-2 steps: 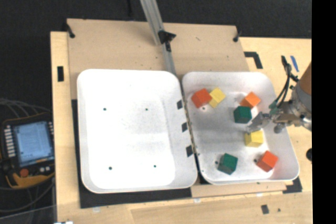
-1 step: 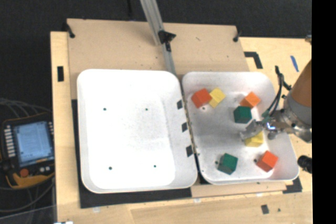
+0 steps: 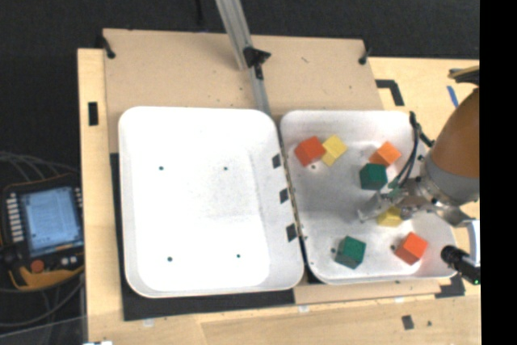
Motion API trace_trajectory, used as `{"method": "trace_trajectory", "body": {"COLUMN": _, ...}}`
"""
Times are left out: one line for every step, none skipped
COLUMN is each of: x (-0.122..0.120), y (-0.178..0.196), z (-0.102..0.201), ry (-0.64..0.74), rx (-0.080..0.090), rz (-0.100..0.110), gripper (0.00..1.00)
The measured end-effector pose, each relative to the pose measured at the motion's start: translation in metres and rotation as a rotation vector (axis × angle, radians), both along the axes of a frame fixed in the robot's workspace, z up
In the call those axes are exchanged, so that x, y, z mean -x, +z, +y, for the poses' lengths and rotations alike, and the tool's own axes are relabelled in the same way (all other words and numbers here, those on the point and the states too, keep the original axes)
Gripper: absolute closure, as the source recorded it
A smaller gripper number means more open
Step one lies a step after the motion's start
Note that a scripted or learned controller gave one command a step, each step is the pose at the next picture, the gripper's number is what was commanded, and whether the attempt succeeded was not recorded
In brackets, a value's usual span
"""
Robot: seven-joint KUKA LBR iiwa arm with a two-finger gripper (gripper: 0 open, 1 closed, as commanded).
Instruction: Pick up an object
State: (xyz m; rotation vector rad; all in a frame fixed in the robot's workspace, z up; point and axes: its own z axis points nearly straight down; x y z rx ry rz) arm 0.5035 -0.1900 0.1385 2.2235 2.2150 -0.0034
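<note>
Your bench fills most of the view, a pale wood surface bearing two shallow white bins side by side. The left bin is the biggest thing on it, a plain white tray with a few small dark dots on its floor. The right bin touches it along a shared edge and holds all the blocks. From 3 o'clock you see the arm reaching in, its orange band over the right bin's far side and the grey wrist just below it. A slim metal rail slants down from 12 o'clock and ends at the bins' upper edges, and a handheld pendant with a lit screen sits off the bench at 9 o'clock. The gripper is low over the right bin at about 4 o'clock from that bin's middle, right over a small yellow block; whether the tool is apart, together or clamped on that block you cannot tell. Around it: a green block just at 11 o'clock, an orange block beyond that, a second orange block at 5 o'clock, another green block at 7 o'clock, and a red-orange block touching a yellow block near the bin's upper left.
</note>
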Motion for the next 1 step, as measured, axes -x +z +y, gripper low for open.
{"method": "trace_trajectory", "body": {"x": -0.0021, "y": 0.0135, "z": -0.0004, "ry": -0.005, "rx": -0.002, "rz": -0.007, "gripper": 1.0}}
